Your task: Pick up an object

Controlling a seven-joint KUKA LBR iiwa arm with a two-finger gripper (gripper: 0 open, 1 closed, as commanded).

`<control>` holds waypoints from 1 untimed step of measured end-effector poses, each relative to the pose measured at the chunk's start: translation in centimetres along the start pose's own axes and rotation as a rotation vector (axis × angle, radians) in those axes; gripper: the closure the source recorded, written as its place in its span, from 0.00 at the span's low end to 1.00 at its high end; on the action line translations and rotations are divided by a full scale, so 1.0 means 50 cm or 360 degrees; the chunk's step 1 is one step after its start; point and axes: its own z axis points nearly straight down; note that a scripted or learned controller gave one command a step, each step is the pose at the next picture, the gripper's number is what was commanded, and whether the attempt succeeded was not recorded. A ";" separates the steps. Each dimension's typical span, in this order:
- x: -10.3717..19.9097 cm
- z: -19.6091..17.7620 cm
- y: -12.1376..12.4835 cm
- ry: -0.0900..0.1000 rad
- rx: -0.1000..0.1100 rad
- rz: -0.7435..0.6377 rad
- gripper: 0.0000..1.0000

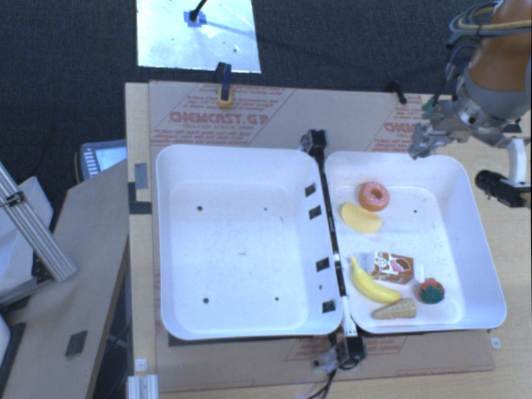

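Note:
The right bin (465, 223) holds several toy foods. A pink-orange donut (374, 195) lies near its far left, with a pale yellow slice (361, 218) just in front of it. Nearer the front lie a banana (371, 283), a small brown-and-white carton (392, 267), a red and green strawberry (431, 290) and a tan wedge (394, 309). My gripper (421, 145) hangs above the far rim of the right bin, up and to the right of the donut, with nothing seen in it. The orange-banded wrist (499, 56) rises behind it at the top right.
The left bin (179, 223) sits beside the right one, joined by a row of black clips (320, 214). A yellow clamp (224, 86) and a shiny metal plate (198, 23) lie beyond the bins. A black fixture (499, 188) sits at the right edge.

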 end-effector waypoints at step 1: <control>-0.001 -0.022 0.003 -0.0002 -0.0006 -0.0006 1.00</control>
